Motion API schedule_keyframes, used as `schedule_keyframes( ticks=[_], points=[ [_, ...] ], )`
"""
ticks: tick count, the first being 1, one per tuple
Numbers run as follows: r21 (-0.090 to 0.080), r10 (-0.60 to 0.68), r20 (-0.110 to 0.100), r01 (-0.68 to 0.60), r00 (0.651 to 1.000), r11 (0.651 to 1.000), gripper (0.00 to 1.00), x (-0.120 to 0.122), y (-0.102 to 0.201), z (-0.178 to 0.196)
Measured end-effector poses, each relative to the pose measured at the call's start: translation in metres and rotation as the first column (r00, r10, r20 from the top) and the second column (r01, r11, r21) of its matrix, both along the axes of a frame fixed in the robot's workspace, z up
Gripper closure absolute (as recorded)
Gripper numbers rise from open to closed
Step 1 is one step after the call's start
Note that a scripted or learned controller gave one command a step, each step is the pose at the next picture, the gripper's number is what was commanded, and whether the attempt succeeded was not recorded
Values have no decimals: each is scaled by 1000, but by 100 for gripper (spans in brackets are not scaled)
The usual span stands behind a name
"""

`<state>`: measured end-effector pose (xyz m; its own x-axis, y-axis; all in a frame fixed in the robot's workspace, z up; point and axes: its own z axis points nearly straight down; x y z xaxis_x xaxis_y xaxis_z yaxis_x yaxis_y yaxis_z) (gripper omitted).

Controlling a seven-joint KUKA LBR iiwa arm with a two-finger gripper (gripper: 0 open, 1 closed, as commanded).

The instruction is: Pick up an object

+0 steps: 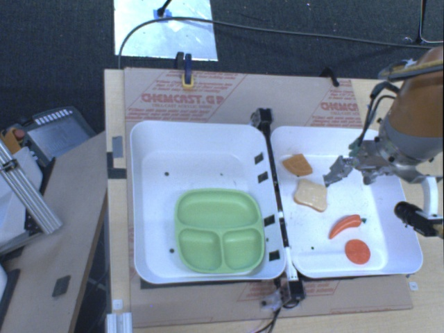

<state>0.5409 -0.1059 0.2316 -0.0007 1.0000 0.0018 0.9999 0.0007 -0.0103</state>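
The right bin (pixel 399 255) holds several food items. An orange-brown toast piece (pixel 297 164) lies at its back left, with a pale bread slice (pixel 311 195) just in front of it. A red chili pepper (pixel 345 225) and a red-orange disc (pixel 357 251) lie nearer the front. My gripper (pixel 347 175) hangs over the bin's middle, right of the bread slice and above the pepper. It stands open, with nothing between its fingers.
The left bin (pixel 149 186) holds a green divided plate (pixel 220 230) toward its front. A black divider with clips (pixel 270 186) runs between the bins. Cardboard (pixel 208 96) lies under both, and a metal rail (pixel 28 193) sits at far left.
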Motion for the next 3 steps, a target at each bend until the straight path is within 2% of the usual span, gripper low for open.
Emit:
schedule_keyframes(
  ticks=[1, 3],
  points=[
    [-2, 2, 12, -2, 1000, 1000, 0, 2, 0, 6],
    [-1, 0, 8, 0, 1000, 1000, 0, -1, -8, -92]
  ],
)
